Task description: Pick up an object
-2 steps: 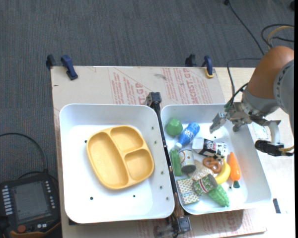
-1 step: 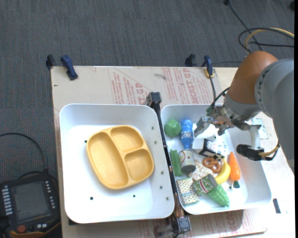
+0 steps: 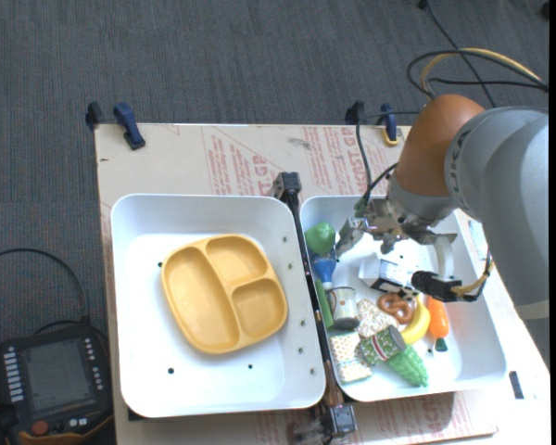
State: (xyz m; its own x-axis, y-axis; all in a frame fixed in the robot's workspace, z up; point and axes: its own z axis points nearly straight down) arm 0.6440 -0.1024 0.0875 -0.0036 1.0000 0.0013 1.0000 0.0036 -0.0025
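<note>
My gripper (image 3: pixel 371 233) hangs over the back part of the right bin (image 3: pixel 477 360), above the toys lying there. Just left of it sit a green round toy (image 3: pixel 320 237) and a blue piece (image 3: pixel 324 270). Under and in front of it lie a small white and black item (image 3: pixel 390 273), a pretzel (image 3: pixel 396 304), a banana (image 3: pixel 417 324) and an orange carrot (image 3: pixel 437 317). A small tin can (image 3: pixel 343 307) stands by the bin's left wall. The view does not show any of them held.
A yellow three-part plate (image 3: pixel 224 291) lies in the left bin (image 3: pixel 139 221). Near the right bin's front edge are a green cone-shaped toy (image 3: pixel 406 366), a red and green patterned cup (image 3: pixel 380 345) and patterned cards (image 3: pixel 351 360). The grey arm (image 3: pixel 500 174) covers the bin's back right.
</note>
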